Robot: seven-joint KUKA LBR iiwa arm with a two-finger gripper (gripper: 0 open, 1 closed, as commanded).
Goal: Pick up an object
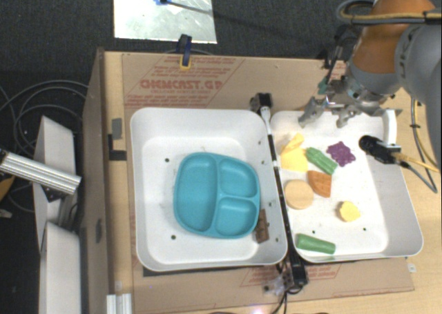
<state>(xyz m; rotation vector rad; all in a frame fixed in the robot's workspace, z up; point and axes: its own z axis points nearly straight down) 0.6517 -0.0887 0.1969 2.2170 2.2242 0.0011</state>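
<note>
Object candidates: small toy food pieces lying in the right bin [397,226], clustered toward its left wall and middle.
Nearest piece: purple grape cluster [340,153], near the bin's far edge, apart from the green pickle [321,160] beside it.
Other pieces: yellow wedge [293,157], orange slice [320,183], tan disc [299,194], yellow chunk [349,211], green pod [315,243] at the near edge.
Handling estimate: light, rigid plastic, likely smooth; low pieces may slip from the pads.
Grasp advice: close across the grape cluster's narrow width, from above.
Gripper [326,112]: hovers over the bin's far edge, fingers spread, nothing between them.
Left bin [148,126]: holds a blue divided plate [216,195].
</note>
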